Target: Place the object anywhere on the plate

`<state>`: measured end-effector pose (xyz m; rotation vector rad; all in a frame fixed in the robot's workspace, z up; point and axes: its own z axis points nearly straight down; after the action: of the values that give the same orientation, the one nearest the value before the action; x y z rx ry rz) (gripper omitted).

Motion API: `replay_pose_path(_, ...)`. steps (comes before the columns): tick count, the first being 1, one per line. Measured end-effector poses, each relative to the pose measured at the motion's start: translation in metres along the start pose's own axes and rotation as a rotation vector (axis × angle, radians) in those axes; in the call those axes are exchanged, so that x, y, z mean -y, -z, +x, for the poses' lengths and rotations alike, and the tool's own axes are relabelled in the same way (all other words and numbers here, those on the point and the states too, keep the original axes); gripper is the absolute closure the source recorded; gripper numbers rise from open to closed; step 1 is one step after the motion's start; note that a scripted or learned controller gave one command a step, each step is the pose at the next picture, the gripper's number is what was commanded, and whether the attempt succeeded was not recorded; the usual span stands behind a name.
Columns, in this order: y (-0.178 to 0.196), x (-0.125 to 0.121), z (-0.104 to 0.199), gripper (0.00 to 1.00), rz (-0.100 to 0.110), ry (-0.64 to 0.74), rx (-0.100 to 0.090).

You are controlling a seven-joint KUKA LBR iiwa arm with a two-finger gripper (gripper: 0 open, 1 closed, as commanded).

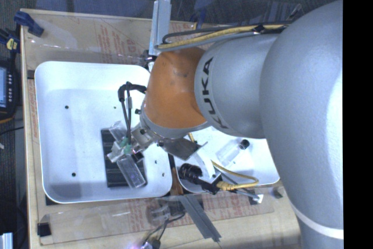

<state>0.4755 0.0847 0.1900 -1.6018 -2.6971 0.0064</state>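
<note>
Wooden bench (87, 32) bears two white bins (64, 125).

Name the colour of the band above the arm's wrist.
Orange; the band shows best in the camera view.

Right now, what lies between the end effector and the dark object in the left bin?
Camera view: nothing. The end effector sits directly over the dark object in the left bin.

Black ribbed plate (111, 154) lying flat in the left white bin (near its front right corner), with a clear plastic object (131, 171) resting across it.
</note>
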Motion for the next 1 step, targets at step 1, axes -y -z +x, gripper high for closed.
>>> replay_pose_path(1, 0.0327, -0.0349, 0.0651, 1.00, -0.002, -0.219, 0.002)
